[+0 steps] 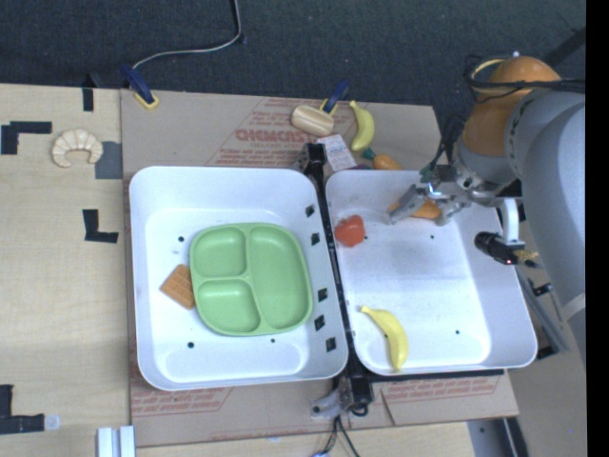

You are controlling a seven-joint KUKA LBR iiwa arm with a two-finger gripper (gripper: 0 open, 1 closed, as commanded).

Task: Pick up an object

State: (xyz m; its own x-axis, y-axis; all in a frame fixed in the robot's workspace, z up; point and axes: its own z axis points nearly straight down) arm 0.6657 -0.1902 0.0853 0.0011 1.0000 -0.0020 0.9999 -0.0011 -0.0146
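on your far left a croissant lies on the bench, outside the bins. the left bin holds a green divided plate, with a tan cracker-like piece touching the plate's left edge. beyond the bins, on the cardboard, you see a bread roll, a small packet and a second banana close together.

in the right bin, a red piece sits near the far left wall, and a yellow banana lies near the front, left of centre. the gripper is low over the far part of this bin, fingers pointing left. an orange item sits right at the fingers, but you cannot tell whether they are spread or clamped, or whether it is between them. the arm comes in from the right.
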